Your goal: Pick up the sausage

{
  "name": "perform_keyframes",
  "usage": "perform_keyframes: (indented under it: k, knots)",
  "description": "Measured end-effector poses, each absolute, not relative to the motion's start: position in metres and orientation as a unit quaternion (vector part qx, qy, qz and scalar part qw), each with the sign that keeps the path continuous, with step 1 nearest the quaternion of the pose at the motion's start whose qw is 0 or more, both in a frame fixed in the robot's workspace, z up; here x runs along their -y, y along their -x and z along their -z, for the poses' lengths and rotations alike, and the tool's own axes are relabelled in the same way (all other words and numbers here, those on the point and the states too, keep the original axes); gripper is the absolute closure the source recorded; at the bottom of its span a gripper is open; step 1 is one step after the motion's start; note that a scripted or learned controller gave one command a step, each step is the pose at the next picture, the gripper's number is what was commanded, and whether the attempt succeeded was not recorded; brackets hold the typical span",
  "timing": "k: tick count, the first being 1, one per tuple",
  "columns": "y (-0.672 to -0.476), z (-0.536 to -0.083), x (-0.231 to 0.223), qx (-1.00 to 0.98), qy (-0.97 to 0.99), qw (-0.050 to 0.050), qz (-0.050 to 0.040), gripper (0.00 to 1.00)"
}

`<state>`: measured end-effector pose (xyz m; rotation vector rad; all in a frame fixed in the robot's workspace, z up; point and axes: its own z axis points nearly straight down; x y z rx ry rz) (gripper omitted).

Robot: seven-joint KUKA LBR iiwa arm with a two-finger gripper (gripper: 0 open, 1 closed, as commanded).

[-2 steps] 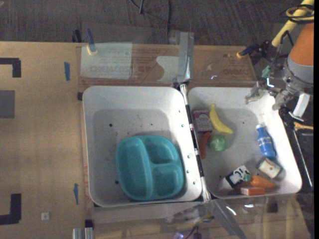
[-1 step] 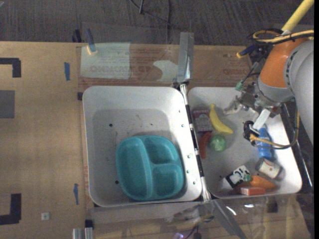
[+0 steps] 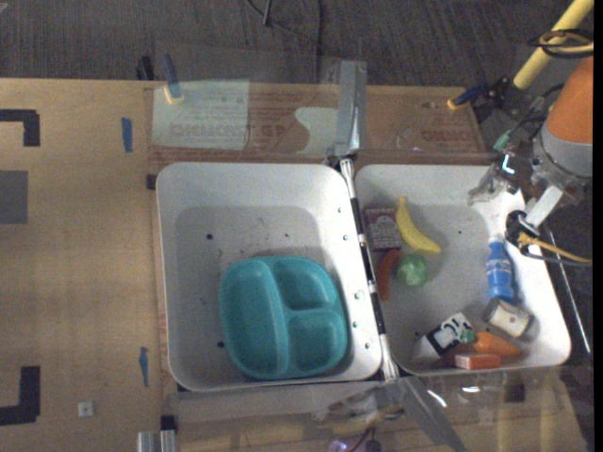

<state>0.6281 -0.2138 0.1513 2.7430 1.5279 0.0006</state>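
- The sausage, reddish and slim, lies at the right bin's left wall, between a small carton and a green ball.
- The hand hovers over that bin's far right corner; I cannot tell its opening.
- A teal plate sits in the left bin.

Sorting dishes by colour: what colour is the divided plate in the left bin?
Teal, in the camera view: plate.

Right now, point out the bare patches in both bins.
Left bin: bare floor above and left of the teal plate. Right bin: bare middle, between the banana and blue bottle. Crowded: its left wall and bottom right corner.
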Motion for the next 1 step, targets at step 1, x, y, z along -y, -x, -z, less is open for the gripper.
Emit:
perform_keyframes:
  k: [1]
  knots:
    - [-0.5653, -0.0873, 0.1523, -0.391, -0.920, 0.000, -0.0018, 0.00]
